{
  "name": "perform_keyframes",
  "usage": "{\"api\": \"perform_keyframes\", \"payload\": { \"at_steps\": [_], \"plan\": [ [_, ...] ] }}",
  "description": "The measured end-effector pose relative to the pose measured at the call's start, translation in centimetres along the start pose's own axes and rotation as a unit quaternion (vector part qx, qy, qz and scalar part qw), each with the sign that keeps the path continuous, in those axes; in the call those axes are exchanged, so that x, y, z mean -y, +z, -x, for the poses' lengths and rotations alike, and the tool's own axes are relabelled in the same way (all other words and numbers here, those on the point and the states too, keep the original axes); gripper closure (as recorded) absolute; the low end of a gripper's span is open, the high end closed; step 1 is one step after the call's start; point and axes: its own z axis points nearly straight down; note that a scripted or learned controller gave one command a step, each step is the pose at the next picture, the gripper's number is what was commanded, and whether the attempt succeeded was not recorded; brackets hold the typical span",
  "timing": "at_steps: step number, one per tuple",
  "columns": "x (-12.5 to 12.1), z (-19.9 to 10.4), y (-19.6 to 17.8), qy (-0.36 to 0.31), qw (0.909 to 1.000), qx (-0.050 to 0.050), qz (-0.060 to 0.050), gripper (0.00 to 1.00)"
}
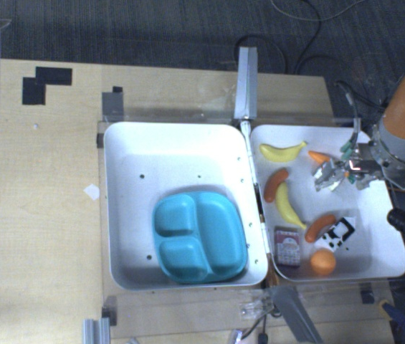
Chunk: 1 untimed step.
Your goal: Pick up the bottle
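In the right bin [374, 138], a small dark container with a red label [287, 246] lies near the front wall; it may be the bottle, but its shape is too small to tell. My gripper [329, 176] hangs low over the middle of this bin, reaching in from the right. It is well behind and to the right of the red-labelled container. It sits just in front of an orange carrot [319, 157]. Nothing is seen held in it.
The right bin also holds two yellow bananas [282, 150] [287, 206], two red-brown sausages [276, 183] [320, 226], an orange [322, 261] and a black-and-white patterned piece [340, 233]. A blue divided tray [199, 236] lies in the left bin [137, 156].
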Motion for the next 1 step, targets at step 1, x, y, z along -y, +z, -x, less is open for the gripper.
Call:
{"api": "perform_keyframes", "payload": {
  "at_steps": [1],
  "plan": [
    [-13.75,5.97,-9.98,-0.144,0.9895,0.002,0.003,0.0]
  ]
}}
